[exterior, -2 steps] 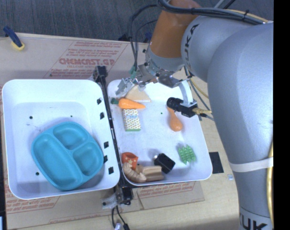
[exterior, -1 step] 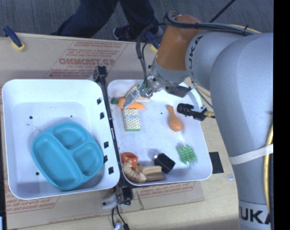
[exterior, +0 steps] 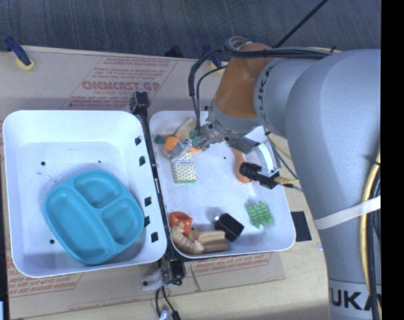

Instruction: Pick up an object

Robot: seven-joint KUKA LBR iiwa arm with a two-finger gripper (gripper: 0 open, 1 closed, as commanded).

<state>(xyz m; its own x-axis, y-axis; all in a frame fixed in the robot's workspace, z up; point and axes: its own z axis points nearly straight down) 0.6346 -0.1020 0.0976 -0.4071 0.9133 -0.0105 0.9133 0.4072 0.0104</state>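
- Fingers' state: cannot tell, blurred among clutter.
- Gripper (exterior: 197, 139) sitting low in right bin (exterior: 282, 235), toward its 11 o'clock corner.
- Touching or just beside orange piece (exterior: 171, 143); checkered block (exterior: 183, 171) lying at 6 o'clock.
- Green toy (exterior: 259, 214) resting near 4 o'clock.
- Blue divided tray (exterior: 93, 215) lying in left bin (exterior: 29, 129).
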